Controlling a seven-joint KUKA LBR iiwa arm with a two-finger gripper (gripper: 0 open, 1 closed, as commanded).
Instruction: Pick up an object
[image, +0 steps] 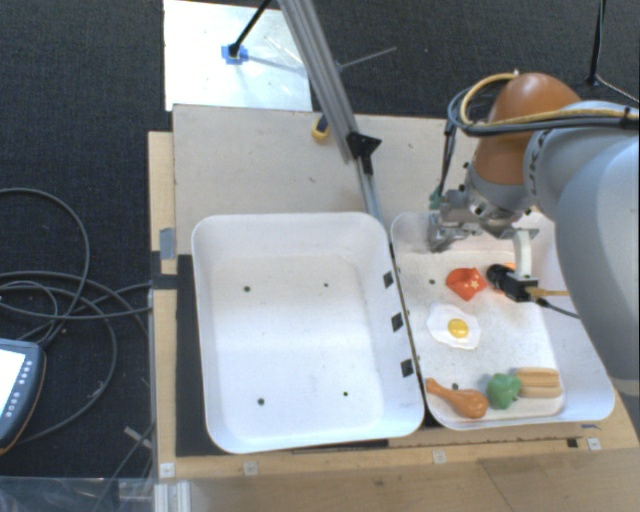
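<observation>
The right bin (596, 388) holds several toy foods. A red piece (465, 283) lies near its upper middle, and a fried egg (455, 328) sits just below that. Along the near edge lie a brown drumstick (460, 398), a green piece (503, 389) and a hot dog bun (538, 381). My gripper (446, 236) hangs over the far left corner of the right bin, above and left of the red piece. Nothing shows in its grasp.
The left bin (290, 330) stands beside the right one, sharing a wall with black clips (397, 322). A grey pole (335, 95) slants in from the top. A black and orange part (510, 283) juts out beside the red piece. Cables (60, 290) lie on the floor at left.
</observation>
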